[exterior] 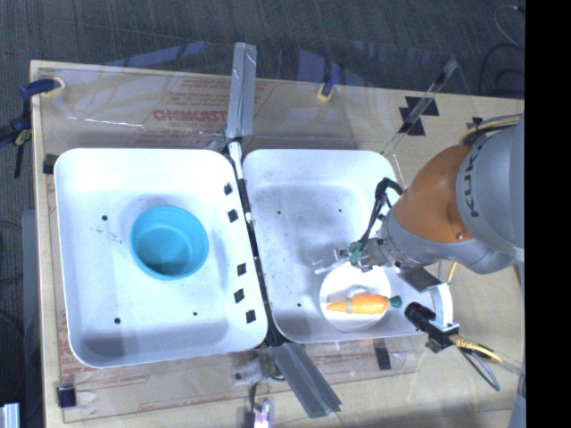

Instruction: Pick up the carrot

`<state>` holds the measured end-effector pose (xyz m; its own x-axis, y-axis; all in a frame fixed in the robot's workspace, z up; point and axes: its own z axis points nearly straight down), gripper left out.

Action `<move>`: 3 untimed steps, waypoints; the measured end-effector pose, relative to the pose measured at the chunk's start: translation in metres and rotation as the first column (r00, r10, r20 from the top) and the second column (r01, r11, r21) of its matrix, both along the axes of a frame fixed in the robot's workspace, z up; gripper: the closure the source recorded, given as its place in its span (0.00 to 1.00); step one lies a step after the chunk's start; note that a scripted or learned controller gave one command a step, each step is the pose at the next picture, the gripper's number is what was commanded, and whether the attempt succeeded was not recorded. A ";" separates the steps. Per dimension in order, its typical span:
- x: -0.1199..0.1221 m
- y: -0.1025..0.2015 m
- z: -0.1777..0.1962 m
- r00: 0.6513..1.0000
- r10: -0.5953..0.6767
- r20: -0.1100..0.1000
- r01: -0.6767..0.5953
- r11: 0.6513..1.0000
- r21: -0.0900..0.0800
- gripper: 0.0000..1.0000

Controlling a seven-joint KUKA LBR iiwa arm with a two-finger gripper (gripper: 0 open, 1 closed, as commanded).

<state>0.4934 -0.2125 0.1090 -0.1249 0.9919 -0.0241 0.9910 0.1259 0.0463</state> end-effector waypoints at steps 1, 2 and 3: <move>-0.004 -0.001 0.012 0.991 -0.137 -0.008 0.137 0.991 0.007 0.00; -0.009 0.006 0.018 0.990 0.138 -0.029 -0.137 0.990 0.009 0.00; -0.015 0.003 0.042 0.968 0.247 -0.046 -0.247 0.969 0.016 0.00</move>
